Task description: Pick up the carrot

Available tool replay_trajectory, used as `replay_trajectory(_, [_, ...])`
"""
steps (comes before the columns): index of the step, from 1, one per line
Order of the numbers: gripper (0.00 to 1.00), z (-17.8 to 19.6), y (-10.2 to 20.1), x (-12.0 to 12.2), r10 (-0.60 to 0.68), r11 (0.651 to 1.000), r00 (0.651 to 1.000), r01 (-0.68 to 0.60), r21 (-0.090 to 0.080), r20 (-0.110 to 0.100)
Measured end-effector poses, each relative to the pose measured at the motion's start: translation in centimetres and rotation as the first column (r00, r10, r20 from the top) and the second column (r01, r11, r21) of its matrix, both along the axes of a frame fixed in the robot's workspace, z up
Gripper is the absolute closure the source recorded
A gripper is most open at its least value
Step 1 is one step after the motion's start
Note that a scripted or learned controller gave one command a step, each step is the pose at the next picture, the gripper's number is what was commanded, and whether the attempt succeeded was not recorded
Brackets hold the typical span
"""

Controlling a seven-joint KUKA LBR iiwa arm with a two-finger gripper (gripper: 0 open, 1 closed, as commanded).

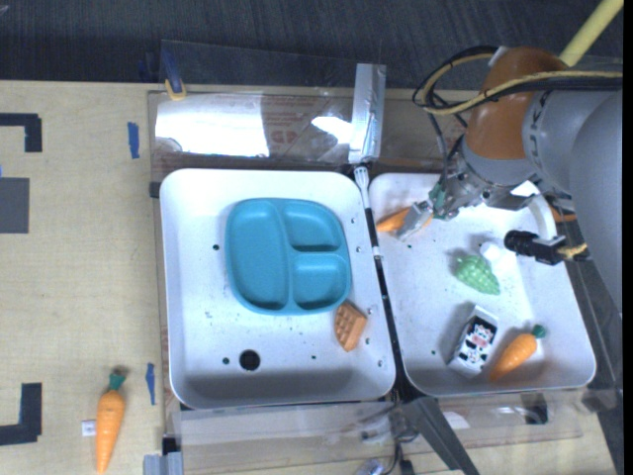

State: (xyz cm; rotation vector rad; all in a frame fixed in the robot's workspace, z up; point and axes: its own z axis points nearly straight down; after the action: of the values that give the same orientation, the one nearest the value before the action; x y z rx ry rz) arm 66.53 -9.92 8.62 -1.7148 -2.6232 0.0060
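The table (pixel 69 295) is a light wood surface carrying two shallow white bins side by side. The left bin (pixel 188 295) holds a blue divided plate (pixel 287 255), with a small waffle-looking piece (pixel 348 326) just beside the plate's lower right corner. The arm (pixel 584 156) reaches in over the right bin (pixel 554 359), orange band on top, and its pincer (pixel 435 204) is down at that bin's upper left corner.

There's an orange piece (pixel 394 222) right at the pincer tips, touching or close to it, but it's too blurry for me to say whether it's between the fingers or just next to them, so honestly I can't tell if the pincer is open, closed, or has anything.

Here's what could go wrong: there's more than one orange thing. The carrot (pixel 514 352) in the right bin lies tilted near the lower right, orange body with a green top, well apart from the pincer and just beside a small black-and-white carton (pixel 475 342). Another carrot (pixel 109 419) sits out on the table left of the bins. If the pincer is working on that orange piece at the corner, I'd guess it could end up with the wrong item, or pinch it against the bin wall and slip.

A green leafy piece (pixel 478 272) lies mid-bin, between pincer and carrot.
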Motion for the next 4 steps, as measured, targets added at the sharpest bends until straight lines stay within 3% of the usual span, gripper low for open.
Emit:
replay_trajectory(1, [0.00,14.6,-4.1,0.5,0.196,0.981,0.980,-0.196,-0.010,0.027])
replay_trajectory(2, [0.00,12.9,1.3,0.2,0.378,0.926,0.926,-0.378,-0.001,0.010])
replay_trajectory(3, [0.00,1.7,-0.6,-1.9,0.300,0.954,0.954,-0.300,-0.008,0.022])
replay_trajectory(4, [0.00,1.0,-0.2,-0.7,0.066,0.998,0.997,-0.066,-0.005,0.029])
